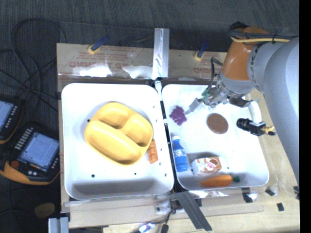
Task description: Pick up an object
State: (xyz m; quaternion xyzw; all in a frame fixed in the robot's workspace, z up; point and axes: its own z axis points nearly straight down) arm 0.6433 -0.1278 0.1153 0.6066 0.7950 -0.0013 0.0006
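**Camera view: jaws down in right bin, tip beside purple lump**

Camera view, single overhead shot at a slant. Grey arm (279,76) comes in from the right, orange band (238,62) over the far right corner of the right bin (248,154). Jaws point down-left into that bin, tip just beside the upper right side of the purple lump (178,115). Cannot tell if they touch it. Cannot tell if the jaws are wide or narrow, since they read as one thin grey piece. Nothing seen held between them.

Right bin contents:
- Purple lump near the divider, far half of the bin.
- Brown round disc (217,123) lies flat to the right of the purple lump, apart from it.
- Blue bottle (180,157) lies along the divider, near half.
- Small white and pink carton (206,165) is just beside the bottle, on its right.
- Orange carrot (216,181), green end to the right, lies along the near wall just below the carton.

Left bin (77,174) contents:
- Big yellow lobed soft lump (119,132) sits about centre.
- Small orange piece (152,152) is at its right edge, against the divider side.

Both bins sit side by side on the wooden counter (73,57). Two blue and yellow clips (98,43) are on its far edge. Handheld pendant (34,154) lies on the dark floor to the left.
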